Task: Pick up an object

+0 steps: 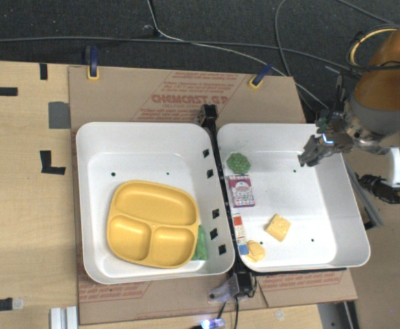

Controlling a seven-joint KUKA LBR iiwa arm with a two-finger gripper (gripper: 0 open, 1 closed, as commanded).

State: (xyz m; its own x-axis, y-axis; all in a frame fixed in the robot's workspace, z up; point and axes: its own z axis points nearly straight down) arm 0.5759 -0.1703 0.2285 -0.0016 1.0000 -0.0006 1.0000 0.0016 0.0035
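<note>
My gripper [310,153] hangs over the upper right part of the right bin [323,184], its dark fingers pointing down and left with nothing seen between them. In the right bin lie a green broccoli piece [238,162], a small pink and white packet [241,190], a yellow cheese wedge [278,227], a small yellow lump [254,251] and a thin red and white stick [239,229] along the left wall. All of them lie left of and below the gripper, apart from it.
The left bin [97,149] holds a yellow divided plate [154,223] with a green item [201,244] tucked at its right edge. A black divider [217,184] runs between the bins. Cables [302,19] cross the dark backdrop above the cardboard sheet [179,94].
</note>
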